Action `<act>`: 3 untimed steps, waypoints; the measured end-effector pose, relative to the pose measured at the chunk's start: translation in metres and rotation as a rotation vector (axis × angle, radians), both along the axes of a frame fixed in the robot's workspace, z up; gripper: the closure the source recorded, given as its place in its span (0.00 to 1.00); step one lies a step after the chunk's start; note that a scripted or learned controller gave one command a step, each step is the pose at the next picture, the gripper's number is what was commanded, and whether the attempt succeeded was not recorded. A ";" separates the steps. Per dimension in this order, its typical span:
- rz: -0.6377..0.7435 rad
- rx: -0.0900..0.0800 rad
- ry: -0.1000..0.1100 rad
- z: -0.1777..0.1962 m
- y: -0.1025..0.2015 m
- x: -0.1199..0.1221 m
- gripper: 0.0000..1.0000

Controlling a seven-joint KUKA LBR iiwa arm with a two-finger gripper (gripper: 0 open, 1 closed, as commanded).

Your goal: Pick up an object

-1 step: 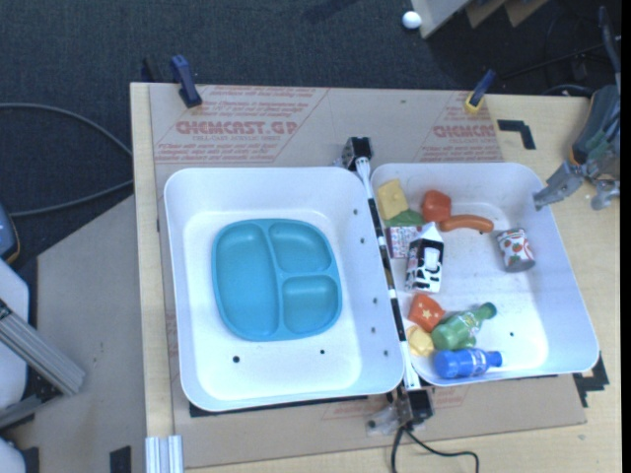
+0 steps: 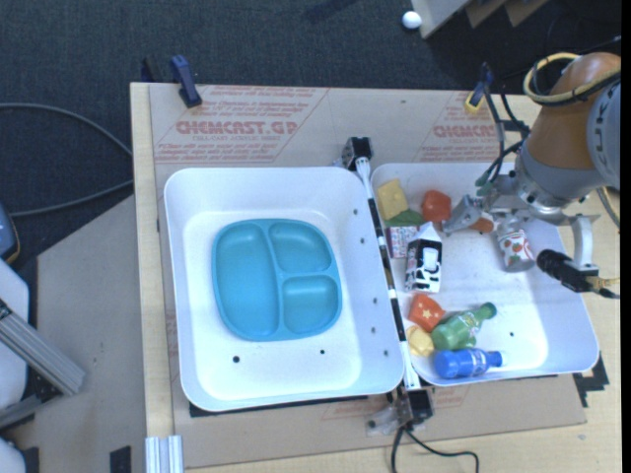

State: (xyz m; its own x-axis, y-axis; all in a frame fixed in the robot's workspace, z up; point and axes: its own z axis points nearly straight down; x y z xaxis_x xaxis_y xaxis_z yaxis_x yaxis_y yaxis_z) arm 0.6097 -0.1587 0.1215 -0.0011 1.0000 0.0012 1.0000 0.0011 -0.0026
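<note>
The right bin [image 2: 567,338] holds several small objects. At its far left lie a yellow block [image 2: 391,199] and a red-orange piece [image 2: 436,205]. A black-and-white carton [image 2: 425,265] sits nearer the middle. Toward the front lie an orange piece [image 2: 426,310], a green bottle [image 2: 461,327] and a blue bottle [image 2: 465,363]. My gripper [image 2: 475,215] hangs low over the far part of this bin, just right of the red-orange piece. A small white-and-red can [image 2: 515,250] stands right beside it, under the wrist. A bit of orange shows at the gripper's tip.
The left bin [image 2: 192,205] carries a blue divided plate [image 2: 278,278]. A black clip [image 2: 359,152] and a rail join the two bins. A black cable part [image 2: 564,267] trails off the wrist over the right bin. Clamps grip the board's far edge.
</note>
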 end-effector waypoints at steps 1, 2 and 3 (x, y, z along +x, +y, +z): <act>0.000 -0.003 -0.008 -0.032 0.038 0.018 0.00; -0.004 -0.003 0.007 -0.035 0.060 0.055 0.00; -0.003 -0.001 0.009 -0.036 0.058 0.055 0.00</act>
